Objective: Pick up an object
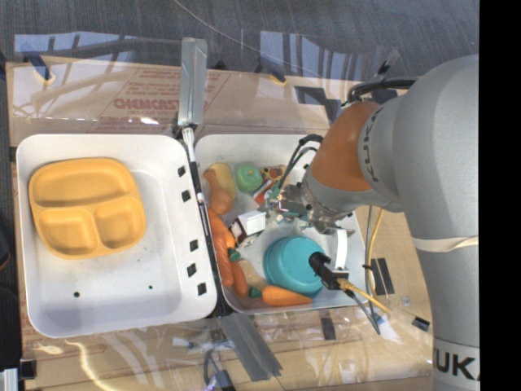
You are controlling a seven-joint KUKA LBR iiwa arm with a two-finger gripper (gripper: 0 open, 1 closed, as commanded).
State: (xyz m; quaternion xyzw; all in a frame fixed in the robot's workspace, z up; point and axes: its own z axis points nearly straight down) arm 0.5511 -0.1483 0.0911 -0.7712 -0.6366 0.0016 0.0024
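Note:
The right bin holds a pile of toy food and dishes. A teal bowl lies at its near side, with a carrot in front of it. Another carrot runs along the bin's left wall. A green round piece and a yellowish piece sit at the far left. A small white box lies in the middle. My gripper is down inside this bin, just above the bowl and right of the white box, largely hidden by the wrist.
The left bin holds a yellow divided tray in its far left part. A metal divider strip stands between the bins. The arm's grey body covers the right bin's right side.

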